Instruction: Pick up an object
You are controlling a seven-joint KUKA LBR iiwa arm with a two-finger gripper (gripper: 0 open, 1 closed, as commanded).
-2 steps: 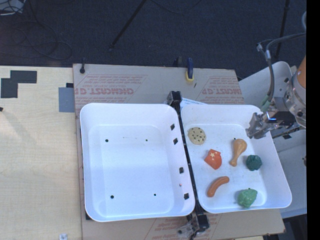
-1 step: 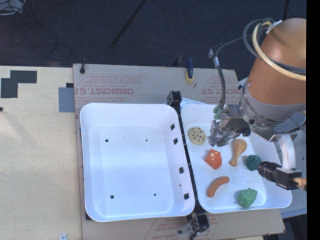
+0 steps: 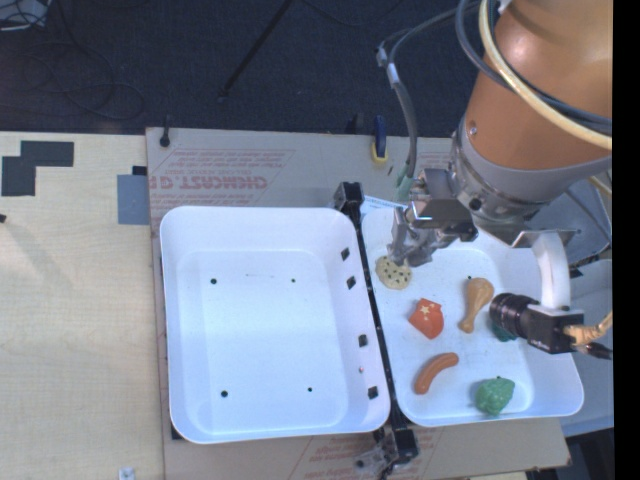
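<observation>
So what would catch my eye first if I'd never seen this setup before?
Probably the big orange-banded arm looming in from the upper right, its gripper low over a speckled cookie in the right bin. Next, the bright toys scattered there: a red piece, a drumstick, a sausage and a green lump.

Arm [image 3: 540, 98] in from right, wrist down, gripper [image 3: 405, 253] low.

We see the large orange-banded grey arm [image 3: 540, 78] cut off by the top edge, and its body hides the right white bin's [image 3: 560, 398] far corner.
</observation>
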